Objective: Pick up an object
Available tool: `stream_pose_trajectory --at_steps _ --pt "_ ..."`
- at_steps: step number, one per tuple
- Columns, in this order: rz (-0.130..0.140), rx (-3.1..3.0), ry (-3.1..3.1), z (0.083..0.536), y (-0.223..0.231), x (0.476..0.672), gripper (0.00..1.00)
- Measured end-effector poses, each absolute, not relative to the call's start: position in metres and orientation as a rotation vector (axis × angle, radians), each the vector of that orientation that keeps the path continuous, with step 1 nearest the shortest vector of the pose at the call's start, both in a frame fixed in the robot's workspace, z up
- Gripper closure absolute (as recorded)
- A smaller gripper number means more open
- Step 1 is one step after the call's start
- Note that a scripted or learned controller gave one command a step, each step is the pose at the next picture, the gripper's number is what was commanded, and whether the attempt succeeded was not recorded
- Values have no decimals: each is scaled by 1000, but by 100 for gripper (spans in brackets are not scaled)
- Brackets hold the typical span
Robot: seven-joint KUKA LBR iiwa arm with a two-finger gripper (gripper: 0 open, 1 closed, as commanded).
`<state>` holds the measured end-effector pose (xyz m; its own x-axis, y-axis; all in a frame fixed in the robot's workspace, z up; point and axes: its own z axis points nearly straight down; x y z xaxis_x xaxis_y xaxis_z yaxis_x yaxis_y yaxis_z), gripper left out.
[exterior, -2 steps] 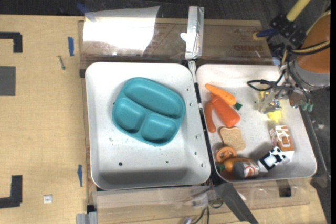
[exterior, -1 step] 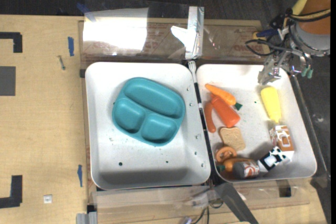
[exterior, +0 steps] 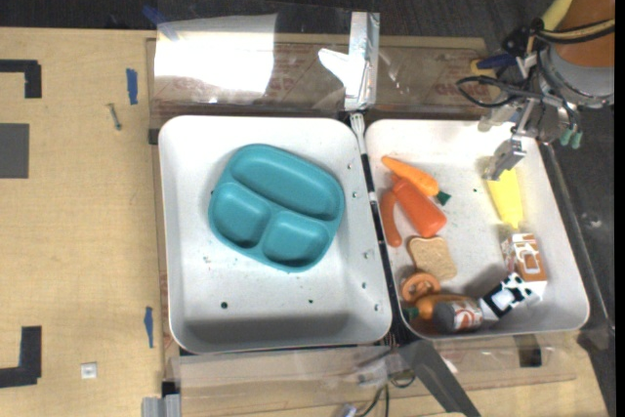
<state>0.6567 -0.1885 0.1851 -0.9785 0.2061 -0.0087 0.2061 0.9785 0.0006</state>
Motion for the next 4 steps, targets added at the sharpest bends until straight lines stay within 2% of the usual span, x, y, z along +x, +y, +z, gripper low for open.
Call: stream_pose_trajectory --at_steps 1,2,3,4 --pt "3 226 3123 89 -221 604 0" --pt "-3 224 3111 102 -222 607 100" --pt "-2 59 3121 203 -156 634 100" --pt "2 81 3129 213 -114 634 100"
